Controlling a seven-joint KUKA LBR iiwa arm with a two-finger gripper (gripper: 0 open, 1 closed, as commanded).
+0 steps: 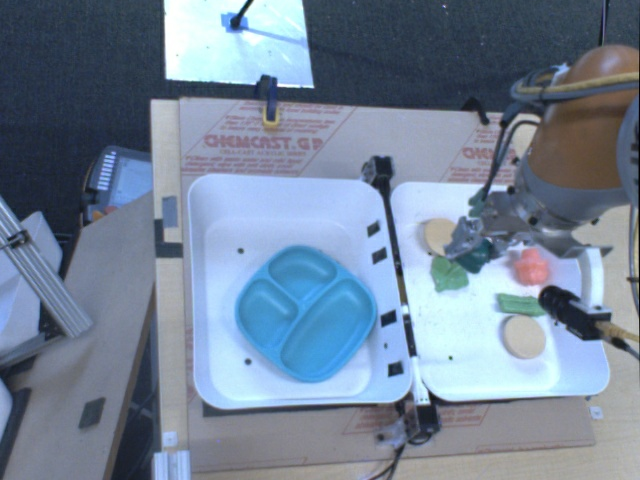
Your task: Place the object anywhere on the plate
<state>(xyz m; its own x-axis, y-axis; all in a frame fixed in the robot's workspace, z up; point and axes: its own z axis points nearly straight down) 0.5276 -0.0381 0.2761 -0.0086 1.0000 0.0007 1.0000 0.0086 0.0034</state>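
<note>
1. Two shallow white bins are seen side by side on the bench: the left bin point(215, 298) and the right bin point(590, 368), joined along a dark hinge-like seam between them.
2. A blue plate point(305, 313) with three compartments is seen lying flat in the left bin, roughly at its middle; nothing is seen resting on it.
3. The arm point(585, 128) is seen reaching in from the right, over the upper part of the right bin.
4. The gripper point(468, 246) is positioned low over the right bin, near its upper left area, just beside a dark teal object point(480, 258) and above a green object point(449, 274).
5. How far the claw is spread cannot be told, as it is blurred and partly hidden by the wrist; whether anything is held by it cannot be told either.
6. A round tan disc point(436, 235) is seen just left of the gripper, near the bin's left wall.
7. A pink-red object point(531, 265) is seen to the right of the gripper, under the arm's edge.
8. A flat green piece point(520, 304) is seen lower in the bin, with a second tan disc point(523, 337) just below it.
9. All loose objects are located in the right bin, well apart from the plate.
</note>
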